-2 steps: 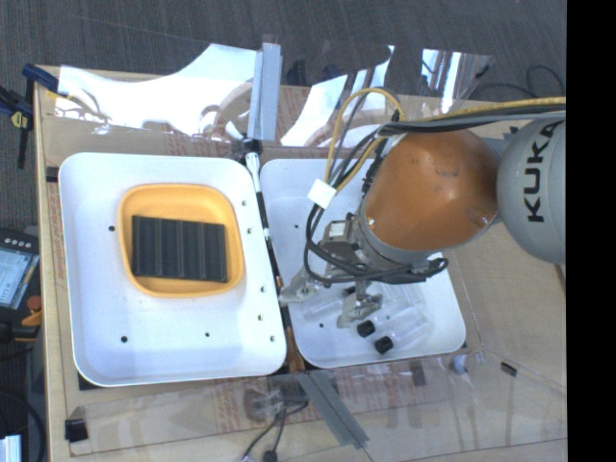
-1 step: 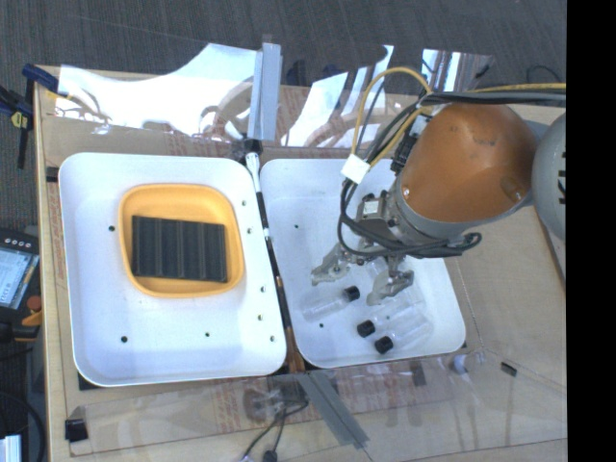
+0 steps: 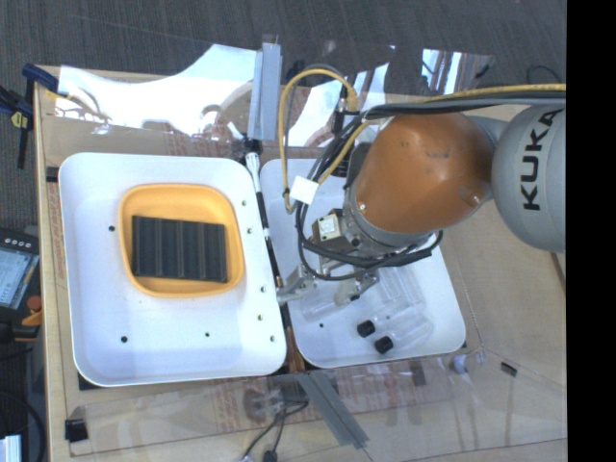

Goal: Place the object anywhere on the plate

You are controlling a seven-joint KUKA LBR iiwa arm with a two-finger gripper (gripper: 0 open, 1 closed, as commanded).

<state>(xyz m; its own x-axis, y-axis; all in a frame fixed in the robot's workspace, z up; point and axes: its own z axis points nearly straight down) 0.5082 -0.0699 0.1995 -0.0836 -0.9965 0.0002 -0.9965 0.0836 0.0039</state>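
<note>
**Camera view: transparent object in the right bin, arm above it**

Camera view shows the object [image 3: 397, 318], a clear, nearly colourless piece, lying in the right bin [image 3: 443, 287] toward that bin's 5 o'clock corner. Two small black parts [image 3: 374, 336] sit at its 7 o'clock edge; whether they belong to it cannot be told. It is probably light, stiff and slippery, thin-walled enough to crack or spring away under a hard pinch. The firmest hold is likely across its narrow width, near the middle. The end effector [image 3: 332, 283] hangs just beside the object at its 10 o'clock, under the orange wrist [image 3: 419, 173], which hides it; whether it is open or closed, or holds anything, cannot be told. The plate [image 3: 180, 282], yellow with a dark ridged centre, rests in the left bin [image 3: 91, 335], well apart at 9 o'clock. Both bins stand on the bench [image 3: 500, 393].
</note>
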